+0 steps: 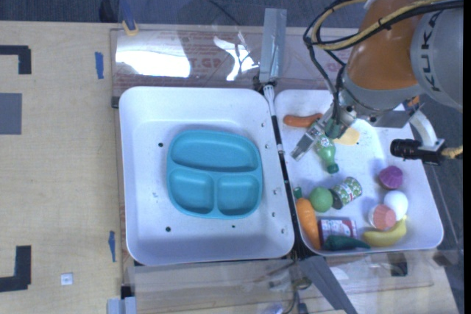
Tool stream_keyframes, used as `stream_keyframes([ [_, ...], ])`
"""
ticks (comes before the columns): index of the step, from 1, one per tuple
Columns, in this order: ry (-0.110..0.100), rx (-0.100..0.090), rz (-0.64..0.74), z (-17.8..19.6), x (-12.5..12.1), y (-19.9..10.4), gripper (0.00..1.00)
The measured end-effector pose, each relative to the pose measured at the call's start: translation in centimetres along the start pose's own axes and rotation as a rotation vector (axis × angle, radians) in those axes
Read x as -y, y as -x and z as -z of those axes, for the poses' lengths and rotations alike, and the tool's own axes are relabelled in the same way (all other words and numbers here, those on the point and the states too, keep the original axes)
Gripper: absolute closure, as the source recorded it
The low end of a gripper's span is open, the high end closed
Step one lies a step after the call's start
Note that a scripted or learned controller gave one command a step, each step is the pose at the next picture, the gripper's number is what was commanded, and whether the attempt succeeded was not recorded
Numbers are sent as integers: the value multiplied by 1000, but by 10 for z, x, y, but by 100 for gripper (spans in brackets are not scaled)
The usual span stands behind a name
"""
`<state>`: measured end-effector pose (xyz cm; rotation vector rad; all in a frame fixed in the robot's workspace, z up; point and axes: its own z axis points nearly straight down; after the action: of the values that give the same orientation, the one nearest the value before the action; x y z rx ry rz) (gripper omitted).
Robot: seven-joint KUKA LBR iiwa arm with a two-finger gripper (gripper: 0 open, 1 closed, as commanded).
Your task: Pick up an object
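At six o'clock in the right bin [430, 220], nearest us, lie a red-labelled packet [337, 225], a banana [388, 234] and a long orange carrot [307, 220] against the wall shared with the left bin [140, 180], which carries a blue divided plate [215, 172]. A step farther in sit a green ball-shaped fruit [321, 198], a small can [346, 191], a white egg [396, 203] and a purple piece [391, 176]. Toward the bin's middle the green bottle [326, 152] lies tilted, neck toward four o'clock, and the claw [321, 131] hangs just over its upper end; we cannot tell whether the claw is spread or closed, nor whether it touches the bottle. We judge the bottle a light, stiff plastic toy, smooth and round, so it may roll or slip out of a loose pinch; the broad body, taken across its width, looks the safest hold, not the thin neck. Beyond it, at eleven o'clock, lies a small orange piece [302, 120], and a pale yellow piece [350, 135] just beside the claw.
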<state>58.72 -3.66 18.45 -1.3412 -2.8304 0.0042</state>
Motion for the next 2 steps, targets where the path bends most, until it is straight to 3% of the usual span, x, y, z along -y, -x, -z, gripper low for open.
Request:
stream_keyframes([
  [1, 12, 13, 48, -82, 43, 39, 0],
  [2, 12, 10, -1, -97, 56, 30, 0],
])
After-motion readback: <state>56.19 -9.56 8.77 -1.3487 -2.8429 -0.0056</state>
